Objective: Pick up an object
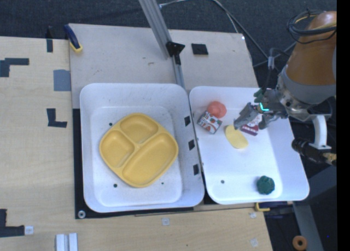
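Observation:
My gripper [252,120] hangs low over the upper middle of the right bin [284,162]. A small maroon and white packet [250,129] lies right under it, partly covered by it. A yellow oval piece [237,138] lies just to the lower left of the gripper. Further left are a red and white packet [209,122] and an orange-red ball [217,109]. A dark green lump [266,185] rests near the bin's front right corner.
The left bin [93,135] holds a yellow divided plate [139,149]. A metal post [158,20] slants up behind the bins. The arm's grey body and orange band [311,58] stand over the right bin's far right side.

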